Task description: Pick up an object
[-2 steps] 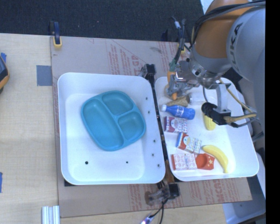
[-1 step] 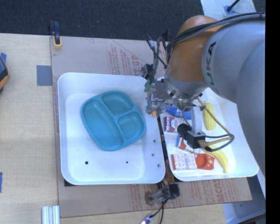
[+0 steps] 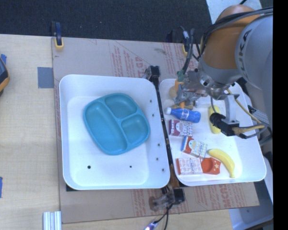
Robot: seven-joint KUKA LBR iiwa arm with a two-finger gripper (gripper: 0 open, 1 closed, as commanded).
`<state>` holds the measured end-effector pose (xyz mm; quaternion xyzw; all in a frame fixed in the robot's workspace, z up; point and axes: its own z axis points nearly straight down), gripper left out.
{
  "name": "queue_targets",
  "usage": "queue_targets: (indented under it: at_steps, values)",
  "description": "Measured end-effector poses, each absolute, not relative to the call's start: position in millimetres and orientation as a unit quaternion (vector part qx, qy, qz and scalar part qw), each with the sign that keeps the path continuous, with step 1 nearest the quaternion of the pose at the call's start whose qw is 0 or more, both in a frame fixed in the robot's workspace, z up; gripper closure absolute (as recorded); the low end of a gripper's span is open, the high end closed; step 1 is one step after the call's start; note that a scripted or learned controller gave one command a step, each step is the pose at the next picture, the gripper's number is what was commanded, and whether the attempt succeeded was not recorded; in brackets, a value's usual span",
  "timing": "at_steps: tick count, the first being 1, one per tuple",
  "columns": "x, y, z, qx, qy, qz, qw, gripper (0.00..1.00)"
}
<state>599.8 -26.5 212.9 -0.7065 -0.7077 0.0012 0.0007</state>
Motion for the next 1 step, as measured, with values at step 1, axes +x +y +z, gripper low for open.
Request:
queue_targets:
  at_steps: [1]
  values:
    - [555.2, 1.6, 225.4, -0.705, -0.709, 0.0018, 0.001, 1.0]
